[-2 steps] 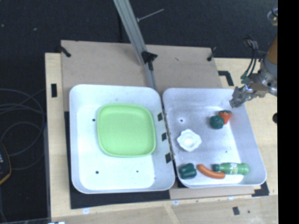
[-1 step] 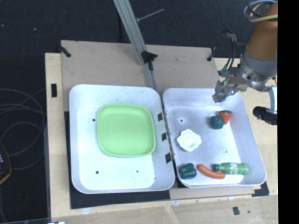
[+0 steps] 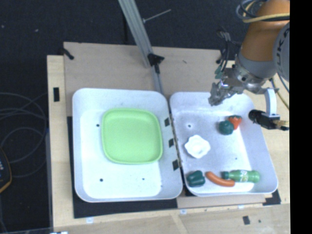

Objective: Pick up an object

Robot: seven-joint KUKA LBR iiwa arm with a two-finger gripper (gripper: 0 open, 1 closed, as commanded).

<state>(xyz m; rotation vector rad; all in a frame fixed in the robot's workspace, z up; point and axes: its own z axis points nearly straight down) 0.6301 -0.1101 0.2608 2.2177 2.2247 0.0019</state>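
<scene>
Camera view. The hand (image 3: 216, 99) hangs over the far edge of the right bin (image 3: 253, 145); whether its fingers are spread or closed cannot be told. Candidate objects lie nearer: a dark green ball (image 3: 225, 127) touching an orange piece (image 3: 236, 121), and a white lump (image 3: 197, 146) mid-bin. The lump, standing alone, likely offers the cleanest descent — the ball sits close to the right wall.

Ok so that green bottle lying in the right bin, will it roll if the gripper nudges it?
Probably. The green bottle lies on its side and looks round, so it may roll. The orange sausage touching it might slow it.
</scene>
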